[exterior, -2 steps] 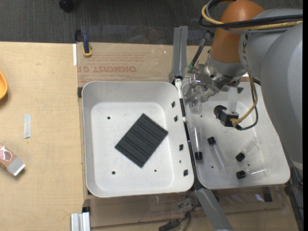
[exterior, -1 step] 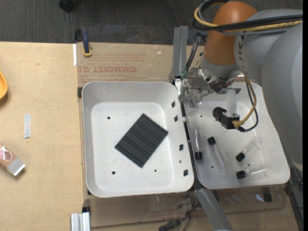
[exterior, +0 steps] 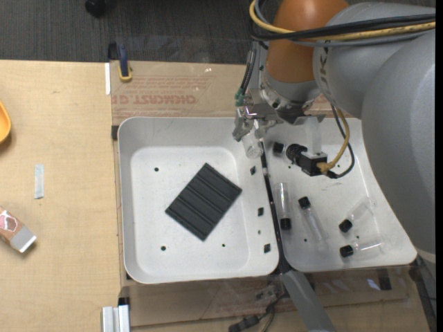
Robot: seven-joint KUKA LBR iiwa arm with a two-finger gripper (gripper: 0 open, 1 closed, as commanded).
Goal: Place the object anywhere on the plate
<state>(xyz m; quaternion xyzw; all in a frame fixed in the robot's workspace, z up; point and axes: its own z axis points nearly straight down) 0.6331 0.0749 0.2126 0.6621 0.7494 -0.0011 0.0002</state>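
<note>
Four clear plastic vials with black caps lie scattered in the right bin (exterior: 329, 185), and these are the objects I am working with. One slim vial (exterior: 284, 200) lies near the bin's left wall. A second vial (exterior: 313, 221) lies just beside it, toward the middle. The third vial (exterior: 361, 215) and the fourth vial (exterior: 363, 244) lie close together near the bin's right wall. Their see-through bodies are hard to make out against the white floor. None of them is on the plate.

The plate (exterior: 204, 201) lies flat in the middle of the left bin (exterior: 131, 185), turned at a slant to the walls. It is a dark grey rectangle with raised ribs along its length, and nothing rests on it. A few small black dots mark the smooth white floor around it. Both bins are shallow with rounded corners and touch along one shared wall.

The gripper (exterior: 250, 140) hangs over the far end of that shared wall, well apart from the vials. I cannot tell how it is set, nor whether it holds anything. Above it sits the orange band (exterior: 301, 26), then the bulky grey arm (exterior: 387, 81) with black and yellow cables looped around it.

Brown cardboard (exterior: 173, 92) with red print lies behind the bins. The pale wooden tabletop (exterior: 55, 116) to the left carries a small grey strip (exterior: 39, 182) and a red and grey packet (exterior: 15, 230).
</note>
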